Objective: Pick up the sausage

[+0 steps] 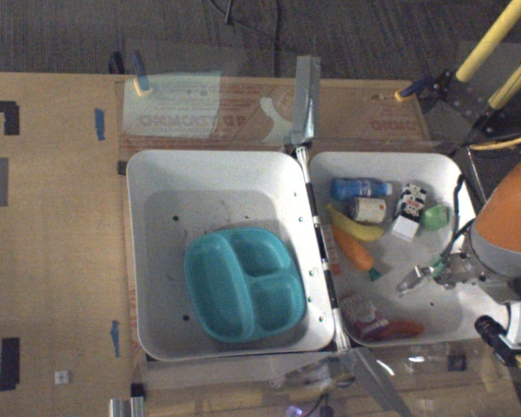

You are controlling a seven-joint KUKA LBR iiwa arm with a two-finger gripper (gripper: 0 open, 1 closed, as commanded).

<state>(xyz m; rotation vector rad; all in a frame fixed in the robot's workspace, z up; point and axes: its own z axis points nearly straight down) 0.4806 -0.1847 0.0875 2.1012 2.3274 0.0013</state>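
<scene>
Currently, status by item:
Sausage (398,328): reddish, lying flat near the near wall of the right bin (434,162), beside a clear wrapped packet (363,313).
Gripper (417,278): above the right bin floor, right of centre, just far of the sausage; not touching it.
Fingers: state cannot be determined; nothing visible between them.
Clutter: banana (354,226), carrot (354,252), blue bottle (361,188), can (370,209) grouped at far left, well apart from the sausage, leaving approach unobstructed.
Left bin (156,181): holds teal divided plate (243,283).
Judged step: approach, pre-grasp.

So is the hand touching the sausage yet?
Apart. The camera view shows the hand over bare bin floor, with a clear strip of white between it and the sausage lying nearer the bin's front wall.
</scene>
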